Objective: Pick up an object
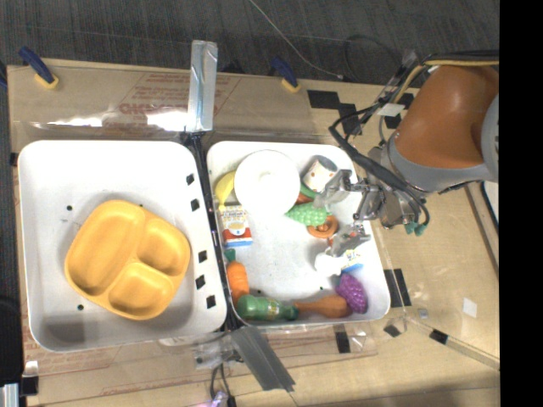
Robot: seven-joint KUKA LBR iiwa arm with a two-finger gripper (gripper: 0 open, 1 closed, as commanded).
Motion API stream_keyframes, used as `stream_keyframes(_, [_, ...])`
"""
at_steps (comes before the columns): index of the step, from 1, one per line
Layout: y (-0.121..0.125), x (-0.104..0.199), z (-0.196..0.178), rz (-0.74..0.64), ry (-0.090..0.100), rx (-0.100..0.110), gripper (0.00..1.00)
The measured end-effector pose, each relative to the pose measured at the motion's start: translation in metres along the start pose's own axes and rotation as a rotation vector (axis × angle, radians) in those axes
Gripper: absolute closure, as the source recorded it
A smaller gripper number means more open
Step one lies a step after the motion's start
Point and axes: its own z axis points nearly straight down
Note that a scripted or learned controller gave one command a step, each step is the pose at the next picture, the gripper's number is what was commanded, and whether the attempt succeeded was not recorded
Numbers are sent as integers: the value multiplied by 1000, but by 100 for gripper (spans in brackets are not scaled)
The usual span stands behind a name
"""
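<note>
My gripper (pixel 341 213) hangs over the right side of the right bin (pixel 280 265), its two fingers spread apart, one near a small white cup (pixel 319 173) and one lower near a white object (pixel 329 262). Between and just left of the fingers lie a green toy (pixel 307 216) and an orange piece (pixel 322 227). Nothing is held. A white plate (pixel 267 181) sits at the bin's top, with a yellow banana (pixel 224 187) beside it. Purple grapes (pixel 351 291), a carrot (pixel 237 279) and a green bottle (pixel 265 309) lie along the bottom.
The left bin (pixel 42 185) holds a yellow divided tray (pixel 127 257). A small printed box (pixel 235 226) lies by the right bin's left wall. An orange-brown drumstick shape (pixel 322 307) rests near the grapes. The arm's orange band (pixel 445 113) looms at the right.
</note>
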Motion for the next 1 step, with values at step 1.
stream_keyframes(1, [-27,-9,120,200,9,-3,0])
